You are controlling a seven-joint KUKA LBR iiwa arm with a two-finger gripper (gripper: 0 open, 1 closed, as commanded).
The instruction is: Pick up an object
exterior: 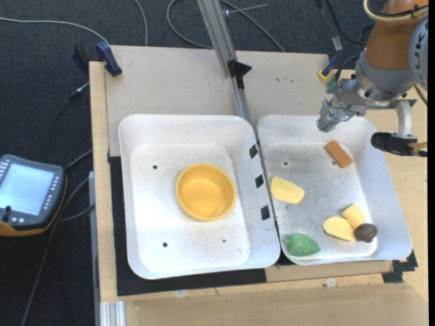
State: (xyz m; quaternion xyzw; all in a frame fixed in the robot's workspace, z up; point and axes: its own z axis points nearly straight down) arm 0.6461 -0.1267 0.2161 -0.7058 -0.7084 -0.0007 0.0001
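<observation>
Tool (331, 119): we log it at the end of the grey arm (394, 39) with the orange band, hanging over the far edge of the right bin (391, 202), near that bin's back wall. Whether it stands apart or together, we cannot tell; the metal parts blur into one dark cluster from this angle. We see nothing gripped in it.

Item 1, orange-brown block (338, 153): the nearest object to the tool, lying flat on the right bin's floor just below and to the right of it, apart from it.

Item 2, pale yellow flat piece (287, 191): on the right bin's floor towards its left wall, well apart from the block.

Item 3, yellow wedge (338, 228): near the front right corner of the same bin, touching item 4.

Item 4, yellow cylinder-like piece (353, 215): just behind the wedge, with a dark brown round object (366, 232) against its right side.

Item 5, green lumpy object (301, 244): at the front edge of the right bin, near its left corner.

Item 6, yellow bowl (206, 191): upright, we count it alone in the middle of the left bin (136, 182).

Both bins sit side by side on the bench (177, 80), with black clips along their shared edge. A metal rail (221, 26) runs down from the top of the view to the gap between the bins. A blue clamp (109, 58) grips the bench's far left corner. A handheld control pendant (27, 195) lies on the dark floor to the left.
</observation>
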